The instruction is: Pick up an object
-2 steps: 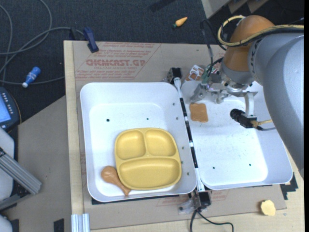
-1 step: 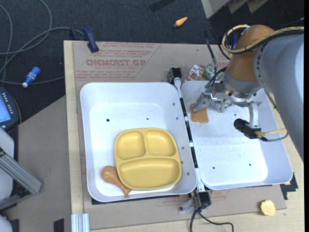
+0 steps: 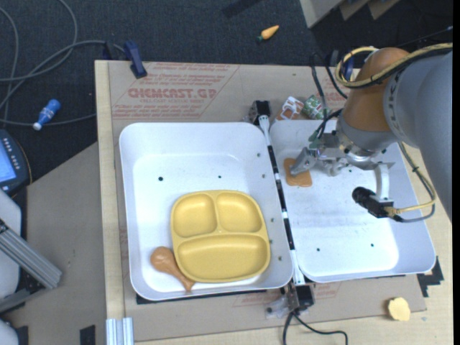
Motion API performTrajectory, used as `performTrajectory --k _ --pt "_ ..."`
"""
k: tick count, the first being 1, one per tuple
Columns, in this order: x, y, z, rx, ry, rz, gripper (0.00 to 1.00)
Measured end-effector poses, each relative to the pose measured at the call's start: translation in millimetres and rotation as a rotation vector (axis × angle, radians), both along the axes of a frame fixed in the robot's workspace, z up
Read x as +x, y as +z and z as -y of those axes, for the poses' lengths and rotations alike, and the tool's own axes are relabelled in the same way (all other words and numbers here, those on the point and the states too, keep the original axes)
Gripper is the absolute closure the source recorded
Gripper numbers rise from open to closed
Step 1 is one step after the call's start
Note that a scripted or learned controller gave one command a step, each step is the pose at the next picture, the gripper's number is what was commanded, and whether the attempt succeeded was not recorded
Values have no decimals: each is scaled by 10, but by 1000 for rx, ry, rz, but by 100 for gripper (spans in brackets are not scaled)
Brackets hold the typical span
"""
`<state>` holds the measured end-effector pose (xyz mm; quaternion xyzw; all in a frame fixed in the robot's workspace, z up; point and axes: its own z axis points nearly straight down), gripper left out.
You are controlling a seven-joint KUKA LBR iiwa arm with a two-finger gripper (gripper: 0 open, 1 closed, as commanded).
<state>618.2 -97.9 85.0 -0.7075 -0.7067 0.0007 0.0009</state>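
Claw (image 3: 305,161) hovering over flat orange-brown piece (image 3: 298,176) in right bin (image 3: 374,257); finger state — cannot tell. Piece looking light, thin; edge grip likely best.

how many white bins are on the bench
2. The left bin holds a yellow divided plate and an orange drumstick-shaped toy. The right bin lies beside it under the arm, with a small orange-brown piece near its left wall.
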Motion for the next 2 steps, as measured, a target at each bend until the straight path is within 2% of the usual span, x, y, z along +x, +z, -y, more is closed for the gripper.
performTrajectory --k 1,2 --pt "18 109 -7 1 0 5 100" --pt "-366 62 4 1 -1 -3 100"
